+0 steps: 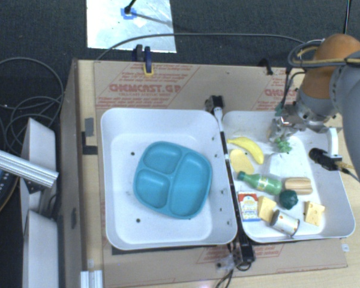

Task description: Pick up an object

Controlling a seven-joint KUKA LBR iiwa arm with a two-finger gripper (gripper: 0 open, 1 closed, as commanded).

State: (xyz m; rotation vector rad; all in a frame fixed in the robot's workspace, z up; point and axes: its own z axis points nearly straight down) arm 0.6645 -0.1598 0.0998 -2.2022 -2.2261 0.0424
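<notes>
My gripper hangs over the far part of the right bin, reaching in from the right. Directly below it is a small green leafy piece, touching or almost touching the tip; I cannot tell if it is held. Further into the bin lie a banana, a pale yellow slice, a green bottle, a bread roll, a dark green ball, a red and white box, two cheese wedges and a silver can.
The left bin holds a blue divided plate. A ridge where the two bin walls meet separates the bins. The objects crowd the near and left half of the right bin.
</notes>
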